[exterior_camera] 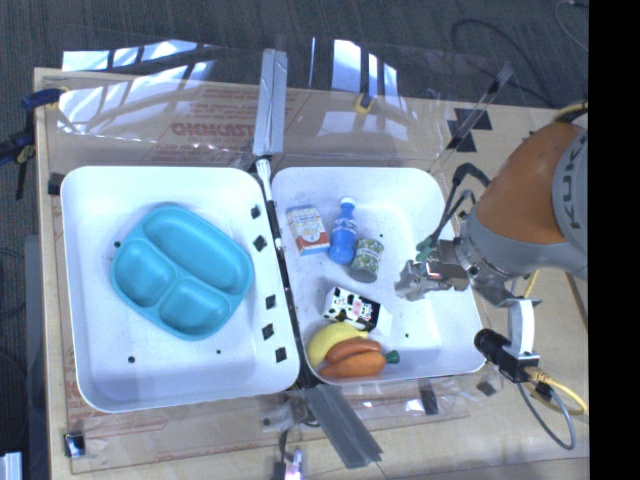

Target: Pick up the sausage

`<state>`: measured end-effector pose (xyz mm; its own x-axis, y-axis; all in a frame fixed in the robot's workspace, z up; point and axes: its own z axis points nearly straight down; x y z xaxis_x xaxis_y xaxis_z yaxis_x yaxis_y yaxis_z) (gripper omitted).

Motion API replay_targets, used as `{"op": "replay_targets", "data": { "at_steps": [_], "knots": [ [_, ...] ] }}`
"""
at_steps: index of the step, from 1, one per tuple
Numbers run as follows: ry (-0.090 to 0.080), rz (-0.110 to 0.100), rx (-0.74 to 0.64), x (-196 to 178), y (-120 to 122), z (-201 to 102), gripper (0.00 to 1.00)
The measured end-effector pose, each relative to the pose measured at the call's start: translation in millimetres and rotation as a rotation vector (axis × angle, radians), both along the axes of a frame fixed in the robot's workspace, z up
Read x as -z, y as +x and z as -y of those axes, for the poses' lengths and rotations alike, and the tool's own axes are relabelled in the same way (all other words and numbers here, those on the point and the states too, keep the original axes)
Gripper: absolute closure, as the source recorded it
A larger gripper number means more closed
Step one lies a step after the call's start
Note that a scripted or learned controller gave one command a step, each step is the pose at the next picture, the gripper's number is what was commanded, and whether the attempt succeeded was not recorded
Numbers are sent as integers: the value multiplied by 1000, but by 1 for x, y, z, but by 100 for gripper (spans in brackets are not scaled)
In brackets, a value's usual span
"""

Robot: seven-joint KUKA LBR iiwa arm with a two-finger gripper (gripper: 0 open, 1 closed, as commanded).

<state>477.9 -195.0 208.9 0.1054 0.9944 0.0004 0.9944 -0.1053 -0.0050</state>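
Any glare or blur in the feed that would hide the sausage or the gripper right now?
In the camera view, bright window-like reflections streak the clear sheet behind the bins, not the bins themselves. The sausage at the near edge of the right bin is evenly lit and readable, beside the banana. The gripper is soft and low in detail, so its fingers are hard to make out.

two white bins [90,268] sit side by side on the wooden bench [600,368].

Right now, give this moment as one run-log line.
gripper: over right bin, holding nothing | sausage: near front wall beside banana, untouched | left bin: blue tray
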Motion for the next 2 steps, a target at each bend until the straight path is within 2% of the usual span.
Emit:
{"op": "replay_targets", "data": {
  "at_steps": [1, 2],
  "knots": [
    [1, -4, 212, 67, 1, 6, 100],
    [-2, 5, 68, -58, 29, -8, 100]
  ]
}}
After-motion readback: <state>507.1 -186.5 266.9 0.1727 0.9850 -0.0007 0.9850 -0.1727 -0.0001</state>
